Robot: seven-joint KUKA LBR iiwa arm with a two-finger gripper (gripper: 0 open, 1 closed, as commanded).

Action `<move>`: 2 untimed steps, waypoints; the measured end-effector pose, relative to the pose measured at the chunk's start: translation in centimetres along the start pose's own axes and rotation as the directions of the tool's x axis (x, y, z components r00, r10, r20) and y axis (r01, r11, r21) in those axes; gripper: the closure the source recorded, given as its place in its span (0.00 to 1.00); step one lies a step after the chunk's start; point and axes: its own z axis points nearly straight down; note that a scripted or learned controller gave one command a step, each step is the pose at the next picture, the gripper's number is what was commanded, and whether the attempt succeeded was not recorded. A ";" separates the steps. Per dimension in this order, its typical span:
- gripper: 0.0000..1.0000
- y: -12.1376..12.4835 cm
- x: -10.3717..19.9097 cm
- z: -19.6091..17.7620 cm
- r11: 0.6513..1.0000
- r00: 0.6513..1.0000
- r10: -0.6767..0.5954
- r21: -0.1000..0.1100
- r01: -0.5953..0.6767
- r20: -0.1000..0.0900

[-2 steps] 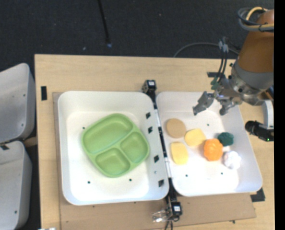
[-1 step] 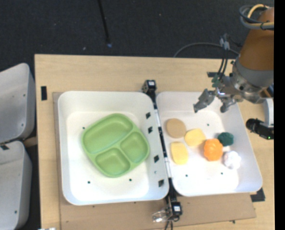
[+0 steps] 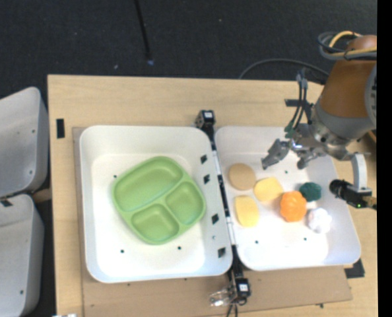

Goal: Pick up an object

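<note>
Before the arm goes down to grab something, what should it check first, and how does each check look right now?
1. Things to pick are in the right bin: ok. A tan disc, two yellow pieces, an orange ball, a dark green piece and a white piece lie there.
2. Gripper is free of any load: ok, nothing sits between its fingers.
3. Gripper is spread wide enough to grab: ok, the fingers look apart.
4. Gripper is directly over one item: not ok, it hangs above bare bin floor behind the pieces.
5. Target has room around it: cannot tell, several pieces sit very close together.
6. Green tray is out of the way: ok, it lies in the left bin.
</note>
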 end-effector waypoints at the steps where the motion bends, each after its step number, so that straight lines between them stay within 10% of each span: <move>1: 0.00 0.2 0.9 5.3 1.000 1.000 0.001 -0.001 -0.001 -0.001; 2: 0.00 0.0 0.6 9.5 1.000 1.000 0.002 0.000 -0.002 0.000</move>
